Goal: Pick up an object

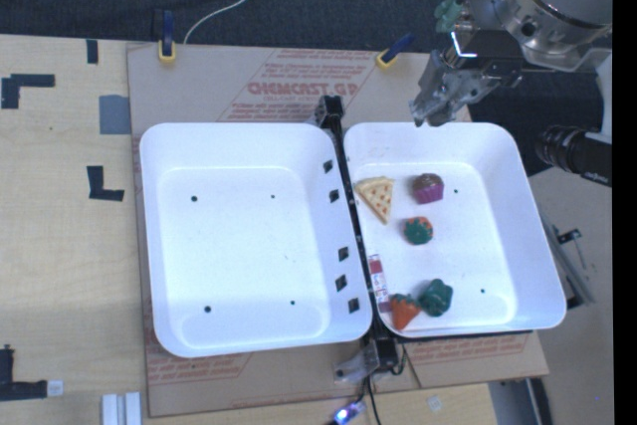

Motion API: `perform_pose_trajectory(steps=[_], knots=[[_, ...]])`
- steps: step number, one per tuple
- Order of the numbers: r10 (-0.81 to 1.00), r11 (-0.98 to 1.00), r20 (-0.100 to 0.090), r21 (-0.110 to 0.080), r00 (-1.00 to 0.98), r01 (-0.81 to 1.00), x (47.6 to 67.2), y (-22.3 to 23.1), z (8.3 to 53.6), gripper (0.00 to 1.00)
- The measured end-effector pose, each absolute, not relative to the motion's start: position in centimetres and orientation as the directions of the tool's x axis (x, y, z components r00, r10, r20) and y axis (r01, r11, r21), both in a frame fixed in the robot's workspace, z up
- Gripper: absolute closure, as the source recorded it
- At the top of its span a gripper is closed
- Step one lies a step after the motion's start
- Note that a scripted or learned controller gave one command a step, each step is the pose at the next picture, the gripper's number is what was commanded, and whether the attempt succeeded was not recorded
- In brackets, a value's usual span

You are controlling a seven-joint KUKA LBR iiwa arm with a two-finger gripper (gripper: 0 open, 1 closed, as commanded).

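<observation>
The right bin (503,214) holds several small toy foods. A yellow wedge like a pizza slice (376,197) lies near the divider, with a purple-maroon piece (428,187) to its right. Below them sits a green and red piece (418,231). By the near rim a dark green piece (436,296) rests beside an orange-red piece (403,312). My gripper (436,110) hangs above the far rim of the right bin, up and slightly right of the purple piece, apart from all the objects. Nothing shows in its grasp.
The left bin (239,234) stands beside the right one, joined along a black-clipped divider (343,214). A small striped label (376,274) lies near the divider. Both bins rest on a cardboard sheet (279,85). A cable (224,10) and clamps sit at the back.
</observation>
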State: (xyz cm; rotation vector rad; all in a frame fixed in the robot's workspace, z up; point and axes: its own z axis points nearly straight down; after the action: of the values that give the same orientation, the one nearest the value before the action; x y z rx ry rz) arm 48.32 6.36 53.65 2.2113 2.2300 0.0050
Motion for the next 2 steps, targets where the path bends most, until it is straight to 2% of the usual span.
perform_pose_trajectory(steps=[1, 2], knots=[[1.000, 0.004, -0.001, -0.001, -0.004, 1.000, 48.4, 6.1, 54.5, 1.00], [1.000, 0.004, -0.001, -0.009, -0.004, 1.000, 49.2, 11.1, 41.4, 1.00]])
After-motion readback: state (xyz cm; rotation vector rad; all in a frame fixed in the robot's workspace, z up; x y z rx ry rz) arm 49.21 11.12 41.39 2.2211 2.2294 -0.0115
